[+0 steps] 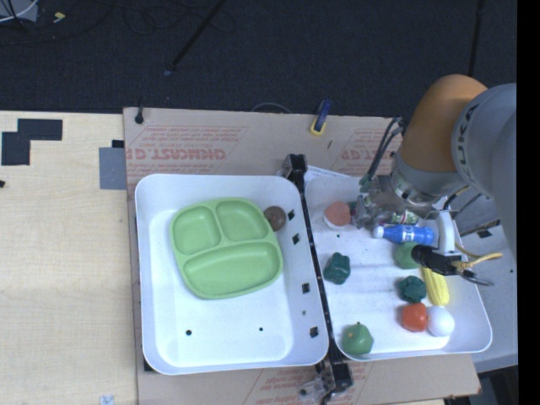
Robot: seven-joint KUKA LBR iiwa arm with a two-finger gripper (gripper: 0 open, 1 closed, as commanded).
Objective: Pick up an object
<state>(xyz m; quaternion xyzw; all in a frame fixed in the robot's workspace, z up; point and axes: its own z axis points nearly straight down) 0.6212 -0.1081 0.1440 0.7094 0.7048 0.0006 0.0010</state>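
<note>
gripper [371, 213] low in right bin [371, 289], upper part | jaws: cannot tell | peach ball [337, 214] just left of it | blue tube [407, 234] just right, long axis left-right

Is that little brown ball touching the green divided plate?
Touching. The camera view shows the brown ball pressed against the green plate's upper right rim, with no white bin floor between them.

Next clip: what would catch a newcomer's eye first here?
The green divided plate lying in the left bin stands out most. Next is the grey arm with its orange band, reaching into the right bin, its gripper low by a blue-and-white bottle, with small toy foods scattered nearby.
</note>
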